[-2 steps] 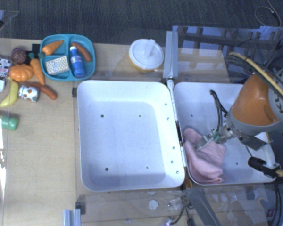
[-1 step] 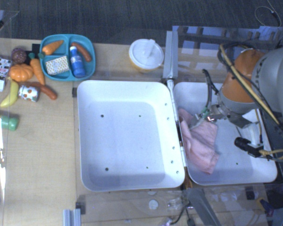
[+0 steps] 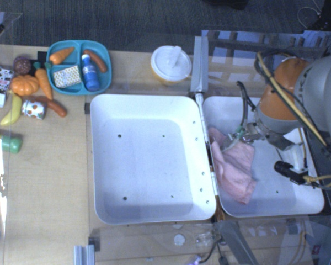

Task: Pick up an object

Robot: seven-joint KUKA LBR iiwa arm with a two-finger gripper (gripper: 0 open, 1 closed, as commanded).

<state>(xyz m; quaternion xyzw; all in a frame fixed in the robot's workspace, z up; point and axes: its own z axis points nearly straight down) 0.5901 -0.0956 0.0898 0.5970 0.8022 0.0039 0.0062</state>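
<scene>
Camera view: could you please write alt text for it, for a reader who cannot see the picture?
A grey robot arm with an orange band reaches from the right into the right white bin, its tool at the upper edge of a crumpled pink cloth. Left of it is a second white bin. Toy foods and a blue divided plate lie on the bench's far left.

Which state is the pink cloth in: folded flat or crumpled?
Crumpled. The pink cloth lies bunched in uneven folds and ridges along the left side of the right bin, with the gripper at its upper edge.

A crumpled pink cloth (image 3: 234,164) lies bunched against the right bin's (image 3: 298,203) left wall.
</scene>
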